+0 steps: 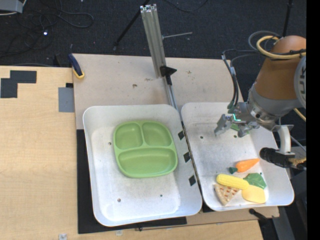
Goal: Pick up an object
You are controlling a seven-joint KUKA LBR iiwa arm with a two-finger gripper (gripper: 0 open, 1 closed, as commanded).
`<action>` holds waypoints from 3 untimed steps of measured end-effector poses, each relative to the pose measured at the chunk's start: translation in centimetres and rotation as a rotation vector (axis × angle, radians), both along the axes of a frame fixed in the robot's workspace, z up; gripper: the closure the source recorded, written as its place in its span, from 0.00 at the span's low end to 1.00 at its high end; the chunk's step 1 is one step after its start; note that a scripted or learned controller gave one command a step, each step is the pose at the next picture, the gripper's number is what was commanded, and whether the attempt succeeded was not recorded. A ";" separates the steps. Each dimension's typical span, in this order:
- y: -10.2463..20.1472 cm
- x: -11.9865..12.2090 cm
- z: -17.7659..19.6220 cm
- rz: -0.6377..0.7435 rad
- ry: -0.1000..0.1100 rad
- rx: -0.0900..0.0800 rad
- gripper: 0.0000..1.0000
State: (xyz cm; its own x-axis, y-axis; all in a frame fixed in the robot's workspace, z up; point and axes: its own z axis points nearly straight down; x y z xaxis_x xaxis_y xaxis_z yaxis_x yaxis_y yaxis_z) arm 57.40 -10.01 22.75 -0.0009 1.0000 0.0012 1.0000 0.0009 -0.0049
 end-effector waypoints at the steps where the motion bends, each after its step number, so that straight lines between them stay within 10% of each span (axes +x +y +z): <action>1: 0.0 0.0 0.1 0.000 -0.002 0.000 0.00; 3: -0.2 -1.0 -10.3 -0.002 0.003 0.000 0.00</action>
State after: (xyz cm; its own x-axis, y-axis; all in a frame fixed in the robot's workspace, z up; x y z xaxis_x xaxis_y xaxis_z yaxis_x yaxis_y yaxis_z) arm 56.41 -10.18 12.50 0.0008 1.0000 0.0013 1.0000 -0.0008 -0.0082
